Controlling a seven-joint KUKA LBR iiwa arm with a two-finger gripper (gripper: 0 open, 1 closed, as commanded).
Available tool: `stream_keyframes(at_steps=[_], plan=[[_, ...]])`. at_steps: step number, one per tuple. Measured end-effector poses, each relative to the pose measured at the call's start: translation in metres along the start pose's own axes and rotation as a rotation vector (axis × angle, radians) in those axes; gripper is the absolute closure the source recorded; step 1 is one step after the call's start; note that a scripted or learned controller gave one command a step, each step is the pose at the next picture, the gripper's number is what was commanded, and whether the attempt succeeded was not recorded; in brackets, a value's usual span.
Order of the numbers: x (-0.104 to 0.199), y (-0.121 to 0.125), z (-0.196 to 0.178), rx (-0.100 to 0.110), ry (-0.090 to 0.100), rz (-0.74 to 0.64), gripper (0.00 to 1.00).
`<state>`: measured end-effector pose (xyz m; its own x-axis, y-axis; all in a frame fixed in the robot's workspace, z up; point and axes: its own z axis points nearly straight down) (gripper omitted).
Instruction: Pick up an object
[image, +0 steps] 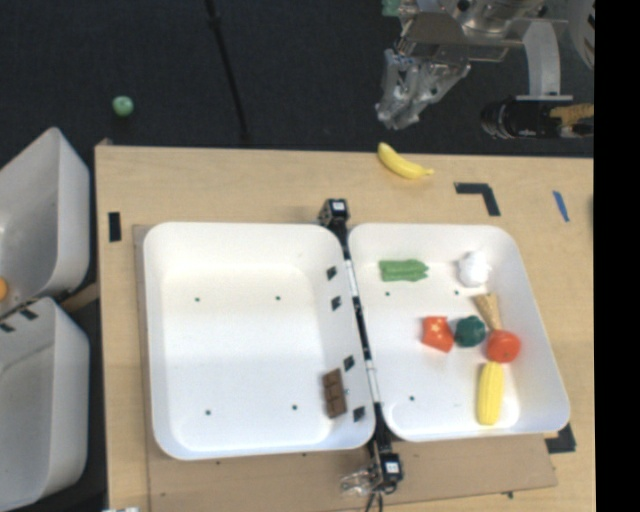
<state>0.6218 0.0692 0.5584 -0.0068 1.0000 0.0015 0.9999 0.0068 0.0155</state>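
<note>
While no one object is marked out, the candidates are lying mostly in the right bin (540, 395): a green leafy piece (403, 269) is sitting at its 11 o'clock, a white lump (473, 268) at 1 o'clock, and a tan cone (488, 308) is pointing down from just below that lump. Toward the bin's centre, a red block (437, 333), a dark teal ball (469, 331) and a red-orange ball (503, 346) are lining up closely in a row, while a yellow corn cob (489, 392) is lying upright at 5 o'clock. A brown chocolate bar (334, 392) is resting at the left bin's (180, 420) 4 o'clock corner. A banana (403, 162) is lying on the bench (250, 180) at 12 o'clock from the right bin. The gripper (400, 115) is hanging beyond the bench's far edge, just past the banana, well apart from both bins; whether its fingers are open or closed, I cannot tell. A small green ball (122, 105) is sitting off the bench at 10 o'clock.
</note>
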Motion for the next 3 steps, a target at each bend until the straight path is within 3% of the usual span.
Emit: stream_keyframes(at_steps=[1,2,3], plan=[[-0.017,0.068,0.091,0.024,-0.005,0.009,1.0],[-0.004,0.046,0.003,0.005,-0.001,0.002,1.0],[-0.036,0.021,0.152,0.031,-0.005,0.01,1.0]])
